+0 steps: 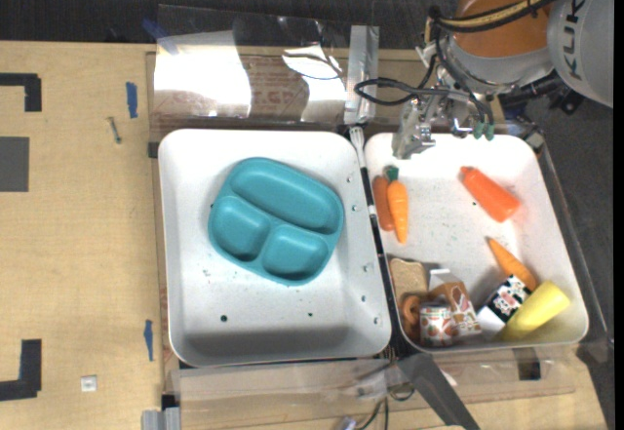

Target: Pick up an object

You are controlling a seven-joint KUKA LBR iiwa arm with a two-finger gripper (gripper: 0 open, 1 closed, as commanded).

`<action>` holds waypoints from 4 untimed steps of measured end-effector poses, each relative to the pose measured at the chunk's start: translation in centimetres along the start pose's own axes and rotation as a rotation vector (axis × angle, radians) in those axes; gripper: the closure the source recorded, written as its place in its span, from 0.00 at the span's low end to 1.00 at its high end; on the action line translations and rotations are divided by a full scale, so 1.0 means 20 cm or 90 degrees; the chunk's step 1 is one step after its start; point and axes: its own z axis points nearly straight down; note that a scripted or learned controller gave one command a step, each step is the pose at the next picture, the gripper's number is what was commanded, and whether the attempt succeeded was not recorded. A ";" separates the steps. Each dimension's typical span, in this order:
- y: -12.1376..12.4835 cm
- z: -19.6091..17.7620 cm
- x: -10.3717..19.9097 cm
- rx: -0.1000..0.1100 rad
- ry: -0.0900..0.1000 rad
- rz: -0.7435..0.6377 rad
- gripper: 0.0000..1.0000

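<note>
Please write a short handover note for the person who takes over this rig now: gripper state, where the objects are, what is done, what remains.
Gripper: above the far-left corner of the right bin, nothing visible between its fingers.
Right bin holds: carrot with green top by the left wall, orange piece further right, smaller orange piece, yellow piece, black-and-white carton, and a cluster of small packets at the near edge.
Left bin holds a teal divided tray.
Done: nothing picked yet.
Left: grasp and lift one object; the carrot looks nearest.
</note>
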 end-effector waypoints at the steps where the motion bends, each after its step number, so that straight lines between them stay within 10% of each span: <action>1: -0.30 -0.16 0.00 0.002 0.004 -0.108 1.00; 2: -0.45 0.39 -0.02 -0.004 0.014 -0.345 1.00; 4: -0.26 0.03 -0.03 -0.002 0.008 -0.296 1.00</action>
